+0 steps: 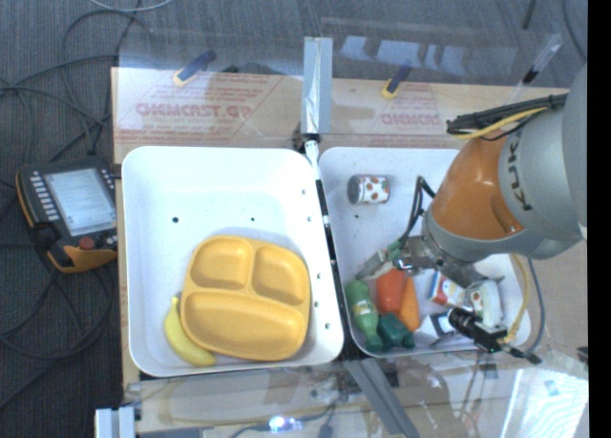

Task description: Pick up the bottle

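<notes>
Bottle [362, 303] — green, lying in the right bin [382, 226] near its front left corner, just beside an orange carrot-like piece [396, 295] and a dark green lump [393, 333]. The counter [229, 112] carries both bins. The arm [506, 188] reaches over the right bin, its gripper [406, 257] low above the clutter, just behind the bottle; whether the fingers are apart or closed I cannot tell. The left bin [191, 188] holds a yellow divided tray [248, 298] with a banana [183, 336] tucked at its front left edge. A small can [368, 189] lies near the right bin's back wall.
</notes>
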{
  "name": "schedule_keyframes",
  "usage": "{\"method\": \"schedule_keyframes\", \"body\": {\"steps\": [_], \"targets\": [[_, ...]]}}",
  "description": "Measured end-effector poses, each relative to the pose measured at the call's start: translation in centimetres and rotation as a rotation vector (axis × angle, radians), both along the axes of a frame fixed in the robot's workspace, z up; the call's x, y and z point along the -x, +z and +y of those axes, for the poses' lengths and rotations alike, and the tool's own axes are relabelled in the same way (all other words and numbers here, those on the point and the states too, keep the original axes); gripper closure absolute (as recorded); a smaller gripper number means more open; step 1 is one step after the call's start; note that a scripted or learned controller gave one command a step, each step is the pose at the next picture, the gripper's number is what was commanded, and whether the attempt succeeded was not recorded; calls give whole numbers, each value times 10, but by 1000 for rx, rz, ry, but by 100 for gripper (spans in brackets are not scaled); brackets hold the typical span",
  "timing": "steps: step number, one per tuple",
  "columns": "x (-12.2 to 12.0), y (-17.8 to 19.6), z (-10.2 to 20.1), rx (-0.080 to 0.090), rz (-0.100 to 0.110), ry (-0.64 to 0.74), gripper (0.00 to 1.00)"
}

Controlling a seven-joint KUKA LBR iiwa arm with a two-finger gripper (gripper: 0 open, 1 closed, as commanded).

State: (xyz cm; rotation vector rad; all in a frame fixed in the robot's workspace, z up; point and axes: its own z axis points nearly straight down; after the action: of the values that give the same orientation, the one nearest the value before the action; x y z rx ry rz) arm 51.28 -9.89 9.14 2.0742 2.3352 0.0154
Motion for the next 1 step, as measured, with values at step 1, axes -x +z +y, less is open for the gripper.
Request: {"method": "schedule_keyframes", "body": {"steps": [1], "targets": [[15,101,-63,-3,20,195,0]]}}
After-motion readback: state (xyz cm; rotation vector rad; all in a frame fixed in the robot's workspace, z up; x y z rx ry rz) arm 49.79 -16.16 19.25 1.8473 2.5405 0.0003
